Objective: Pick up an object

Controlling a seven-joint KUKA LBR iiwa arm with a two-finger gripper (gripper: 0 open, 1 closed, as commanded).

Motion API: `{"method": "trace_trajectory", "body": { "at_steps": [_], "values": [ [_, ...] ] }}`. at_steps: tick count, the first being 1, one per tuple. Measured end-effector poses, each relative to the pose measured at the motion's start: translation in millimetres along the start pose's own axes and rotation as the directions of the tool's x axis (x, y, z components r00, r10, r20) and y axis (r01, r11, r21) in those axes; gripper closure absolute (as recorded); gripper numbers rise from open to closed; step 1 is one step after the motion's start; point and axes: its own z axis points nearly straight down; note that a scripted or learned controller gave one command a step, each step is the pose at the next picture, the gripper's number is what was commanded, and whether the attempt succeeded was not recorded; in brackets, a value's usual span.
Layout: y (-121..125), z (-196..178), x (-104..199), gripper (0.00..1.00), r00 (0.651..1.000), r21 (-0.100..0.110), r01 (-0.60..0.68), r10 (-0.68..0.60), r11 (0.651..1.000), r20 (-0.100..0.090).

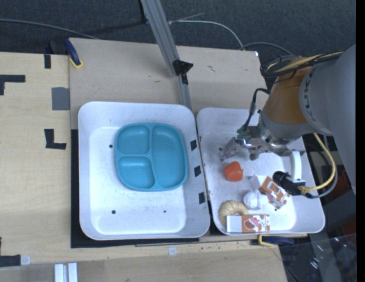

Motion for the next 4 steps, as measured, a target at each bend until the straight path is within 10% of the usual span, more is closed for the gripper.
{"method": "trace_trajectory", "body": {
  "at_steps": [1, 3, 4],
  "values": [
    [1, -14, 1, 1.00, 1.000, -0.005, 0.002, -0.002, 1.000, -0.001],
    [0, -93, 4, 1.00, 1.000, -0.009, 0.000, 0.000, 1.000, 0.000],
    [-9, -94, 66, 1.00, 1.000, -0.007, 0.006, -0.006, 1.000, -0.002]
  ]
}}
